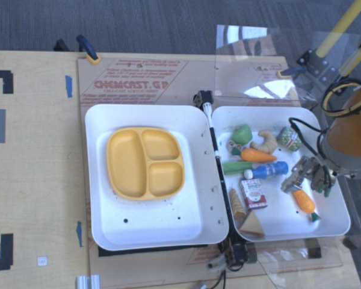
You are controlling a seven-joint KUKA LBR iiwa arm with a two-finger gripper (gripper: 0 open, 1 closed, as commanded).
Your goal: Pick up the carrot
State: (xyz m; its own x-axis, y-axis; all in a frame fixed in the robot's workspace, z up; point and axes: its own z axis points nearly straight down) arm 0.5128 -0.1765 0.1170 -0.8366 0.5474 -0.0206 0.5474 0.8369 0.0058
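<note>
Two carrots lie in the right bin. One carrot rests near the bin's middle, its green top pointing left. A smaller carrot lies near the right front, its green end toward the bin's corner. My gripper hangs just above and behind this smaller carrot. Its fingers look spread, nothing is between them, and the grey arm with its orange band rises behind it.
The right bin also holds a green pepper, a beige root, a green can, a blue bottle, a red packet and a cone. A yellow divided plate sits in the left bin.
</note>
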